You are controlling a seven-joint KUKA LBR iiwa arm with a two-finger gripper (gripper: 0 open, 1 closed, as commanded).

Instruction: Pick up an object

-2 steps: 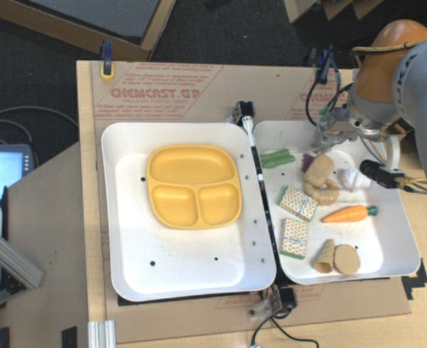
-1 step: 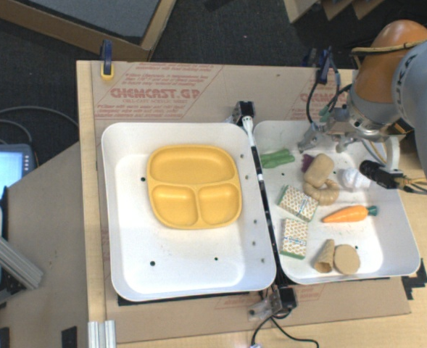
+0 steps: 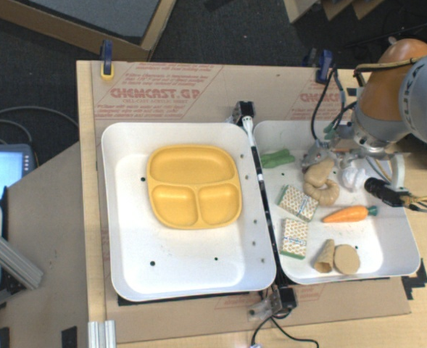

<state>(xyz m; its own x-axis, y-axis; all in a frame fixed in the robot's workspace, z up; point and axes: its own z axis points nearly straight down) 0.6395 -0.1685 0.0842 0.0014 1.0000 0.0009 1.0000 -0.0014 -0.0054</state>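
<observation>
The right bin (image 3: 398, 256) holds several objects. A beige croissant-shaped piece (image 3: 320, 182) lies near its upper middle, with a green piece (image 3: 277, 157) to its left. Two patterned packets (image 3: 298, 202) (image 3: 294, 237) lie below them. An orange carrot (image 3: 346, 214) lies to the right, and two tan bread-like pieces (image 3: 338, 257) sit near the front rim. My gripper (image 3: 338, 156) hangs low over the bin's upper part, just above and right of the beige piece. A white crumpled thing (image 3: 351, 173) sits right beside it. Nothing shows as held.
The left bin (image 3: 126, 259) carries a yellow divided plate (image 3: 194, 185). A black rail (image 3: 260, 194) runs between the two bins. Cables (image 3: 322, 107) hang near the wrist, and a black cylinder (image 3: 383, 191) juts out at the right bin's right side.
</observation>
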